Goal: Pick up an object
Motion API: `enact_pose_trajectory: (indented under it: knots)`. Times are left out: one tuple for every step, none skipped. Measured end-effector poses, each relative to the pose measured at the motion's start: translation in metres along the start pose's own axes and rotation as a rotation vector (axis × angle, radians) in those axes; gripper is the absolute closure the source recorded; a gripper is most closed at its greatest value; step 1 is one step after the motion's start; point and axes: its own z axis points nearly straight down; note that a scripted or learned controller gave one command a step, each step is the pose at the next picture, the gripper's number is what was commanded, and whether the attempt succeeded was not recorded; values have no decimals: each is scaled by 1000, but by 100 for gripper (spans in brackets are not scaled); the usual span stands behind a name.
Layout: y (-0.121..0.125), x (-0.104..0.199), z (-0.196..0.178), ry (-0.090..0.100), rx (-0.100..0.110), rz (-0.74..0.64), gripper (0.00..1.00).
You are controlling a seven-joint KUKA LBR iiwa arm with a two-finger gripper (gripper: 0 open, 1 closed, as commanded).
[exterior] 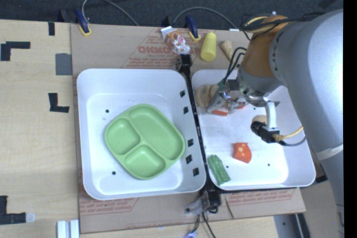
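Fingers (223,102): low in the right bin (290,175), at its far-left corner — can't tell if they're spread or closed, nothing visibly between them.
Nearest obj: small red-orange piece (220,112) touching just under the fingers; tan lump (204,95) right beside them, toward the divider.
Other picks: red toy (242,152) nearer the camera from the fingers; green block (218,169) further still, by the near-left corner.
Handling: prob. light, stiff plastic, a bit slick — take the red-orange piece across its narrow width.
Left bin (89,120): green divided plate (144,141), well away from the fingers.
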Motion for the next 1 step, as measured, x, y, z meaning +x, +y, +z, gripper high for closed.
enact_pose_trajectory:
  knots:
    - [-11,75,-89,3,3,0,100]
